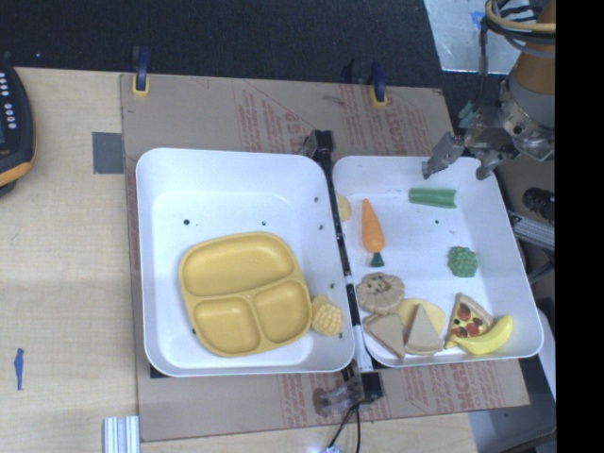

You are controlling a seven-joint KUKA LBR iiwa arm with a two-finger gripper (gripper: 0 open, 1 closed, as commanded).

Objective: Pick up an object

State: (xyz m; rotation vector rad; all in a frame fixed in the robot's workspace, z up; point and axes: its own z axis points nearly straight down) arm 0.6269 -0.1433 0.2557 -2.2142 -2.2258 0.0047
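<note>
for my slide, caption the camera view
Open gripper hovers over the right bin near a green bean.

Two white bins: the left bin (160, 253) and the right bin (491, 225). One yellow divided plate (245, 291), one corn piece (327, 318), one carrot (372, 226), one green bean (432, 196), one broccoli (461, 261), one cookie (380, 293), two sandwich wedges (406, 331), one pizza slice (465, 317), one banana (486, 337).

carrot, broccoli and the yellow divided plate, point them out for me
carrot (372, 226), camera view, middle of its orange body
broccoli (462, 261), camera view, centre of the green floret
yellow divided plate (236, 260), camera view, floor of its large upper compartment
</note>
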